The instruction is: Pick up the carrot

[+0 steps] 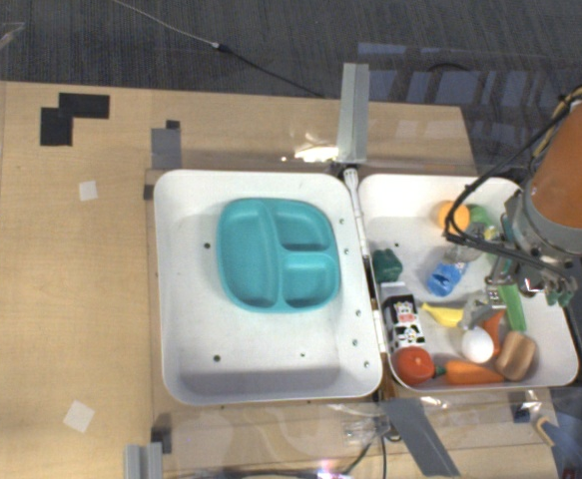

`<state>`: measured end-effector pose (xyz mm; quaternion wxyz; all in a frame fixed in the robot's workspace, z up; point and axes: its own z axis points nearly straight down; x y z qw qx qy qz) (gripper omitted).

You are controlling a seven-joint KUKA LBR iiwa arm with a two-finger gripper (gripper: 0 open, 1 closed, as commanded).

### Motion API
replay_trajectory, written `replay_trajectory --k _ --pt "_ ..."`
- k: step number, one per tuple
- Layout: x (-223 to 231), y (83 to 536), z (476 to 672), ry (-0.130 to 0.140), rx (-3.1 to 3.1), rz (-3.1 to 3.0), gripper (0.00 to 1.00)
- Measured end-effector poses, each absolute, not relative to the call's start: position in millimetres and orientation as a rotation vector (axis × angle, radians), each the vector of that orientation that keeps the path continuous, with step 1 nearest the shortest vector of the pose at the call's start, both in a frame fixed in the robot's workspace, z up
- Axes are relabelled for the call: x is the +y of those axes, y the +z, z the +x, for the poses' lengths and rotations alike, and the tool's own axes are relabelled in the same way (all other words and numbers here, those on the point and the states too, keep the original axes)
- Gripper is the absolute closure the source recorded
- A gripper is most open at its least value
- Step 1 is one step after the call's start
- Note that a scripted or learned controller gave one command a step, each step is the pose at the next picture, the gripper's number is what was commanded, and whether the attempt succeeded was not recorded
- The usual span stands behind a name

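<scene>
The carrot (473, 372) is a long orange piece lying flat along the near wall of the right bin (410, 203). A red tomato (414, 364) lies to its left and a brown bread-like piece (515, 355) to its right. A white egg (478, 345) sits just behind it. My gripper (490, 302) hangs low over the right half of this bin, a little behind the egg and beside a green stick (513, 307). It is apart from the carrot. The wrist and cables hide its tip.
Also in the right bin are a blue piece (444, 277), a yellow banana (444, 314), a black-and-white box (401, 319), a dark green piece (385, 264) and an orange fruit (450, 213). The left bin (186, 357) holds a teal divided plate (276, 252).
</scene>
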<state>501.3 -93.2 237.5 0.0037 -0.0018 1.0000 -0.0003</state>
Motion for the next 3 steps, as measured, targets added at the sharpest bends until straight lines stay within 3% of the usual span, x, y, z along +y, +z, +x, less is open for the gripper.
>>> replay_trajectory --k 1,3 --pt "-150.5 237.7 562.0 -0.004 3.131 0.037 0.00" --pt "-167.3 87.3 662.3 -0.001 3.136 -0.041 0.00"
